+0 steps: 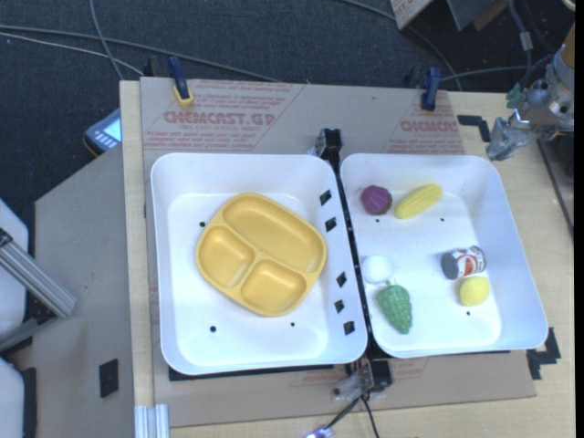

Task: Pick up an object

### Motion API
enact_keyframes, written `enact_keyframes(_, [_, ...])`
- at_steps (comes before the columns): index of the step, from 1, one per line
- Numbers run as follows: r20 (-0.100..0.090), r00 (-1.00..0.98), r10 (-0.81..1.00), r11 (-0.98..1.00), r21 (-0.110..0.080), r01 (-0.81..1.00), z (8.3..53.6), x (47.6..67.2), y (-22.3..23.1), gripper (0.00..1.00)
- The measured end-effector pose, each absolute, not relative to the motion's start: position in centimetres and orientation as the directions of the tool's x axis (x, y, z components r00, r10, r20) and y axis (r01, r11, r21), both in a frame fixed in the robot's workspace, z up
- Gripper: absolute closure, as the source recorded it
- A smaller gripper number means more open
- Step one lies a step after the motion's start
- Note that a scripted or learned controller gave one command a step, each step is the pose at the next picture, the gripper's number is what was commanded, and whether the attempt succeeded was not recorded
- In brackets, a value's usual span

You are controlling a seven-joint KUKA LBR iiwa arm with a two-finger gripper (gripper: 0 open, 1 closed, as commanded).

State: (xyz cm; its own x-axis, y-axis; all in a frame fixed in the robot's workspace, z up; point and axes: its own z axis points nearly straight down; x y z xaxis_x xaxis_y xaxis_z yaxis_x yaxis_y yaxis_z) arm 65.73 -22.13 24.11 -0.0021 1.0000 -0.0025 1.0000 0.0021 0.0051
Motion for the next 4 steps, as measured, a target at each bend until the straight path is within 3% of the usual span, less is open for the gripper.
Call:
enact_keyframes(1, [-0.002,-0.001,1.0,0.001,0.004,1.0,28.2,65.9,-22.2,1.0])
enact_keyframes(4, [0.003,-0.005,1.0,0.005,-0.007,1.0,26.8,65.1,-7.0,1.0])
